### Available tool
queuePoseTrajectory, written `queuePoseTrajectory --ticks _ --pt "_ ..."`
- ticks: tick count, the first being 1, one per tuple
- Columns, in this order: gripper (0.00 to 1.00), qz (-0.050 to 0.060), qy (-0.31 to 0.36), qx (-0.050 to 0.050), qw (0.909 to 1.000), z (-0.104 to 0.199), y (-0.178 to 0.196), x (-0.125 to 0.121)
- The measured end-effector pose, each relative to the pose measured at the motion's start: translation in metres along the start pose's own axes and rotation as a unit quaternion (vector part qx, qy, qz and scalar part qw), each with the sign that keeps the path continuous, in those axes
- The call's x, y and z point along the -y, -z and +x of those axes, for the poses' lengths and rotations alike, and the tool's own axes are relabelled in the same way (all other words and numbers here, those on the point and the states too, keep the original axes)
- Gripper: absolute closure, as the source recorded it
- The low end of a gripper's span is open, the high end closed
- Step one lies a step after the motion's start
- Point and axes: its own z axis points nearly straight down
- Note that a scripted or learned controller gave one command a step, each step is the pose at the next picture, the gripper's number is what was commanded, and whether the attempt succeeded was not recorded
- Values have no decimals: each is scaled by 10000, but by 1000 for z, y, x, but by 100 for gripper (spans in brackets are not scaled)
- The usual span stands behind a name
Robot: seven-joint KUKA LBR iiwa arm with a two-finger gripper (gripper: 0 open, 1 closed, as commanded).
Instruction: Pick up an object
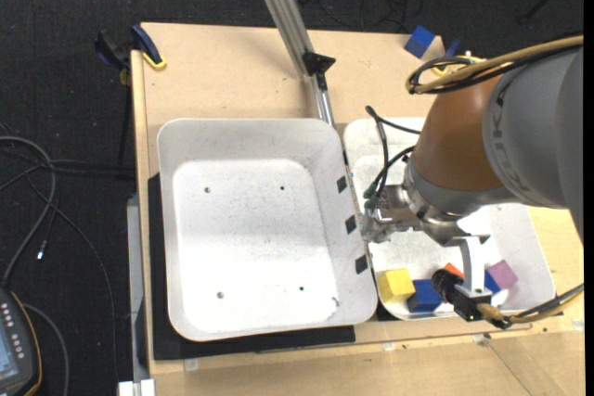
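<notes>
bench [232,70]: tan wood | on it: left bin [251,227], right bin [534,241], blue block [420,41]

Colours across my worktop [232,60] and bins

I see a tan worktop carrying a white left bin [251,227] finely speckled with dark dots, and a white right bin [538,246]. At the lower right of the frame lie a yellow block [396,283], a blue block [425,295], a purple block [502,274] and an orange piece [452,271]. My arm [520,134] is grey with an orange-brown band [455,134]; another blue block [420,41] sits upper right.
</notes>
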Motion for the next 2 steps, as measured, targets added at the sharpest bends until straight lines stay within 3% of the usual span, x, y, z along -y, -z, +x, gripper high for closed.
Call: queuePoseTrajectory --ticks 1,2 --pt "100 28 -16 5 10000 57 -4 -26" --pt "100 0 -38 10 10000 60 69 -17"
